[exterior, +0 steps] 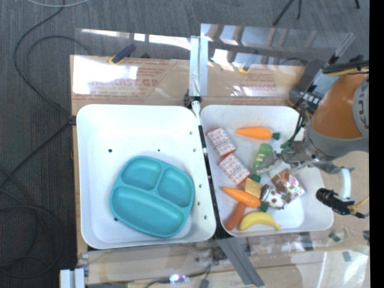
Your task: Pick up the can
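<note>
A divided plate (152, 195) lies in the left bin (96, 131); toy foods fill the right bin (312, 218).

I'm seeing smooth, glossy white plastic on both bins (90, 161). The teal divided plate (153, 195) looks like matt plastic; at twelve o'clock, the clear panels (240, 44) shine like acrylic.

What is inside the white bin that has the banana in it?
The right bin holds a banana, three carrots, two snack packets, a green bottle and a can. The gripper hides whatever lies under it.
</note>
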Robot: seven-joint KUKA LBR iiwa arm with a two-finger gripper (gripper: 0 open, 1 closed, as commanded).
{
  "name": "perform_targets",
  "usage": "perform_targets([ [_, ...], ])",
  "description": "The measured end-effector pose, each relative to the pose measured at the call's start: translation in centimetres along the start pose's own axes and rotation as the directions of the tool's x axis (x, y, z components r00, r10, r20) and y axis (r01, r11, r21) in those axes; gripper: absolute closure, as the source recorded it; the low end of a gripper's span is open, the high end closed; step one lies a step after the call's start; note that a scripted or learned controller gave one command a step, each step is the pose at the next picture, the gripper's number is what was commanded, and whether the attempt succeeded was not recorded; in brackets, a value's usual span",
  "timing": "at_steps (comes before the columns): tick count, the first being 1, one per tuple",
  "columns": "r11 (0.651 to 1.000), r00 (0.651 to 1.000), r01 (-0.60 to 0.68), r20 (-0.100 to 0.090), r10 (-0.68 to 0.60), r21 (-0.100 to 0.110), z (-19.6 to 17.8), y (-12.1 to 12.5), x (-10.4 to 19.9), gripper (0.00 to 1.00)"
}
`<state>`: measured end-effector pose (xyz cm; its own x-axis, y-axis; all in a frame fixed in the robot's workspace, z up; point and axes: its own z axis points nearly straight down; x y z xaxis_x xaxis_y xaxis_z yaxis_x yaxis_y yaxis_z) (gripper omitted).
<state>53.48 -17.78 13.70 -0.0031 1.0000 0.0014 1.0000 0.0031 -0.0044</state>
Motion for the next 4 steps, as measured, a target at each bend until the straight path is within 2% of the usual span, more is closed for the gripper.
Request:
perform_targets([
  [1,0.956,0.957,-0.291,-0.002,0.291,-0.039,2.0,-1.9,-0.7,0.00],
  [2,0.957,0.959,-0.281,0.003,0.282,-0.068,2.6,-2.4,-0.5,0.00],
  [4,0.968,0.971,-0.237,0.010,0.238,-0.079,2.6,-2.9,-0.3,0.00],
])
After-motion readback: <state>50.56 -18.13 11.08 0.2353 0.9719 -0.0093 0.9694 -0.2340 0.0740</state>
